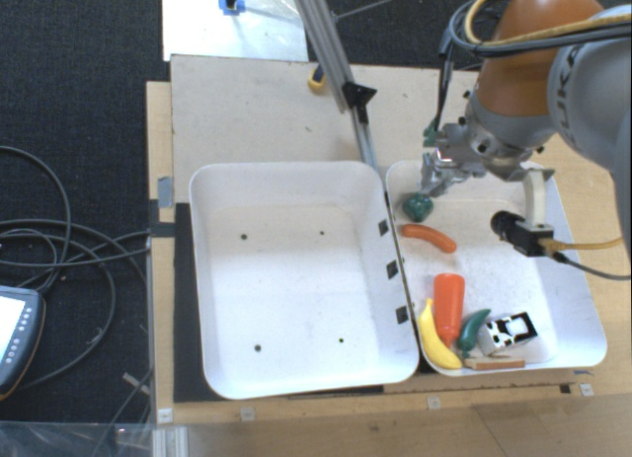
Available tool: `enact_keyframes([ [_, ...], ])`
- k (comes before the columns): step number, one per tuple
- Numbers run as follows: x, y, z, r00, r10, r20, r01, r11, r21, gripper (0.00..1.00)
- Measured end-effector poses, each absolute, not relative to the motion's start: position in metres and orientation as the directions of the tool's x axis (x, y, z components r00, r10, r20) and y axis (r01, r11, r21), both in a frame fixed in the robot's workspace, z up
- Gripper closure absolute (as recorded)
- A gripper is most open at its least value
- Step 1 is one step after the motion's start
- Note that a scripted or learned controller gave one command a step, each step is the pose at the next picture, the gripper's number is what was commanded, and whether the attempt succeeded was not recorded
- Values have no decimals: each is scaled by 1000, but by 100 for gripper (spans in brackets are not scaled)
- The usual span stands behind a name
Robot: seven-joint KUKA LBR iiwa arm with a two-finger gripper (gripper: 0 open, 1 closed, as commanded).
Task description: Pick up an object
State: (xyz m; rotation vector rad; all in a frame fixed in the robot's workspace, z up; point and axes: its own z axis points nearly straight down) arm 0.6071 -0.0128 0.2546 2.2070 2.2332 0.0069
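Over the right bin point(573, 277) the gripper point(432, 189) hung just above a dark green object point(418, 208) — jaw state impossible to tell.

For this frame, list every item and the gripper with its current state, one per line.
gripper: low in the right bin, directly above the green object.
green object: on the bin floor near the far-left corner, not lifted.
orange sausage-shaped piece: lying flat.
orange cylinder: lying beside the banana.
banana: lying at the near-left wall.
left bin: on the bench.
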Motion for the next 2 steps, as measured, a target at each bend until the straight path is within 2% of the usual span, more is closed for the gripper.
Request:
enact_keyframes([
  [2, 625, 90, 237, -10, 1000, 2, 1000, 10, 3, 100],
])
